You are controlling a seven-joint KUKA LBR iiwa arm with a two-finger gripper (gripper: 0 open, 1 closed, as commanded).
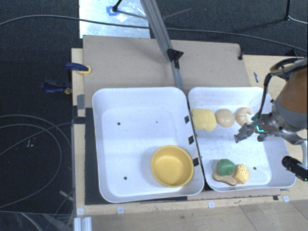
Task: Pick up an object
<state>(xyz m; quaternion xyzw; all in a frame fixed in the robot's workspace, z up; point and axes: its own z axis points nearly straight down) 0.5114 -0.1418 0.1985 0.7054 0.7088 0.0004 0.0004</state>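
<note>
The left bin [120,109] holds one yellow bowl [172,165], upright near its front right corner, well apart from the arm; the right bin [211,97] holds the rest: a yellow lump [204,119] against the left wall, a beige ball [224,118] just beside it, a pale curved piece [243,113] next along, all in a row near the back; a green piece [224,167] and a yellow ridged piece [241,173] lie touching near the front. The gripper [249,131] hangs over the right bin between the two groups, just below the pale piece, likely lining up on it as the nearest pick; nothing sits between the fingers, and whether they stand wide or narrow I cannot tell.
</note>
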